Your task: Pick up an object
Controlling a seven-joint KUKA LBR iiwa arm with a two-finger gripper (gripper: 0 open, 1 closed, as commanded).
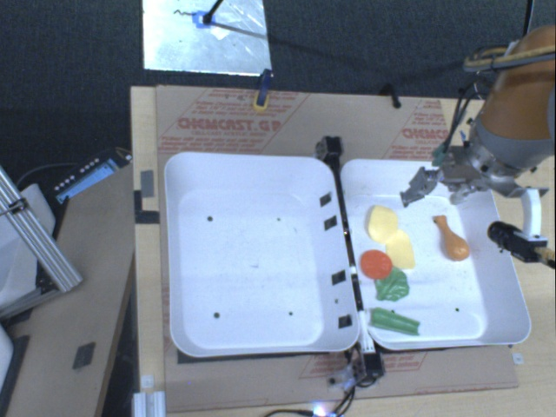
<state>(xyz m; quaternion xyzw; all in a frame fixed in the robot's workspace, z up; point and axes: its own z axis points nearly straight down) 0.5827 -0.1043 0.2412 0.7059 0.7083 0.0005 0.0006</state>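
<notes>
Objects all in right bin (499, 320), none lifted. Yellow piece (382, 222) near bin middle, second yellow piece (400, 250) just below-right, touching or overlapping it. Red round item (375, 263) just left of second yellow piece, touching green leafy item (393, 285) below it. Long green pod-like item (395, 322) near front edge, apart from the cluster. Orange-brown drumstick-shaped item (452, 239) off to the right, lying alone, narrow end pointing up-left.

Gripper (420, 188) over upper part of right bin, above-right of yellow piece, tilted toward view's left. Nothing seen between fingers; whether apart or together cannot be told, too dark and small against the bin. Contact with bin floor unclear too. Arm (521, 94) entering from right, orange band above grey wrist. Black part (512, 237) hanging by right bin wall, possibly a cable end.

Left bin (174, 233) beside right one, walls meeting along black clips at centre. Both on cardboard sheet (226, 120) with red print. Shiny foil square (204, 24) beyond bench, top left.
</notes>
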